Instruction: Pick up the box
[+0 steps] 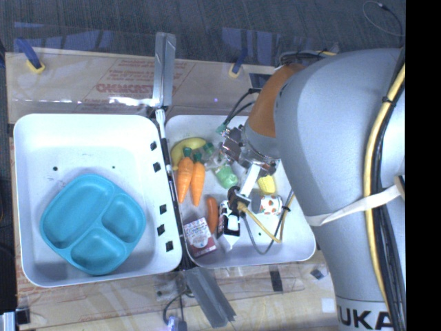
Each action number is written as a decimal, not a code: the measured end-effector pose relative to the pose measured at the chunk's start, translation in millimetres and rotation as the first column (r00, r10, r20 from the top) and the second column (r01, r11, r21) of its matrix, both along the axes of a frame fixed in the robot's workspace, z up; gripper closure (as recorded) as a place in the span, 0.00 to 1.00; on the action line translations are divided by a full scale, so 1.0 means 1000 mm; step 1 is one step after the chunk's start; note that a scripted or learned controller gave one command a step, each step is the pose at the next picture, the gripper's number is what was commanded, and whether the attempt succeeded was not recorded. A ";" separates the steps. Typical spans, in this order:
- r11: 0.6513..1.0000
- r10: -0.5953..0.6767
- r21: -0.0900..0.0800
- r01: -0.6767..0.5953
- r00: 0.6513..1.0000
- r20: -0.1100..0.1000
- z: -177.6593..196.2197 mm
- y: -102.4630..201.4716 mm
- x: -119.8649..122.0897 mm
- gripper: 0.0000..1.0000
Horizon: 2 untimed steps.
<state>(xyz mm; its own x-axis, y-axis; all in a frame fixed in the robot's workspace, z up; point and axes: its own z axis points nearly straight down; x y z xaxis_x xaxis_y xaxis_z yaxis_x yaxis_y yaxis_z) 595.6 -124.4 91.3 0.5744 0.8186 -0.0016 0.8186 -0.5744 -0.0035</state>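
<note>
The box (198, 234) is small and reddish brown with a pale label. It lies flat near the front left corner of the right bin (298, 250). My gripper (230, 147) hangs over the back middle of that bin, beside the banana (187, 147) and just above a green item (226, 176). It is well behind the box and apart from it, and I see nothing held in it. The grey arm covers the bin's right side.
Two orange carrots (191, 179) lie just behind the box, and a red sausage (212, 214) lies beside it. A yellow item (267, 184) and a white and red ball (271, 205) sit to the right. The left bin (27, 185) holds a blue divided plate (93, 223).
</note>
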 end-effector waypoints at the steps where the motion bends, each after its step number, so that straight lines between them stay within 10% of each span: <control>1: 0.999 0.035 0.002 -0.035 0.999 -0.001 0.000 -0.046 -0.084 0.00; 2: 0.993 0.117 -0.002 -0.117 0.993 0.004 0.001 0.030 -0.114 0.00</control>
